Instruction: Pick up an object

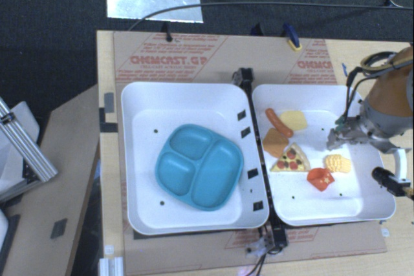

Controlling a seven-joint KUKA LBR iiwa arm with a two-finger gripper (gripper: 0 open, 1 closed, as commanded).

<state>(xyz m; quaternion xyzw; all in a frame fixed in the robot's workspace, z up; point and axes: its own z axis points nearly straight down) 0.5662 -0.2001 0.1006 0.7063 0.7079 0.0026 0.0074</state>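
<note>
- Red plastic toy pepper piece (321, 178), low in the right-hand white shallow bin (375, 207); lying free, just beside the corn.
- Yellow plastic toy corn cob (337, 163), directly under the gripper; likeliest pick target, judged from nearness.
- Triangular toy pizza slice (291, 159), orange-brown toy bread wedge (275, 141), red-orange toy sausage (279, 121) and pale yellow toy cheese slab (293, 119), clustered along the bin's left side, some touching.
- Blue plastic divided plate (199, 166), centred in the left-hand white shallow bin (139, 139); well apart from the arm.
- Grey two-finger gripper (339, 137), low over the right bin, just above the corn; opening not discernible, nothing visibly between the fingers, contact with the corn unclear.
- Step in hand, as judged: approach or descent, before any grasp; no object lifted.
- Next move, as judged: small drop onto the corn, closure across its narrow width, straight lift clear of the pepper piece.
- Brown cardboard sheet (194, 58) under both bins, farthest back.
</note>
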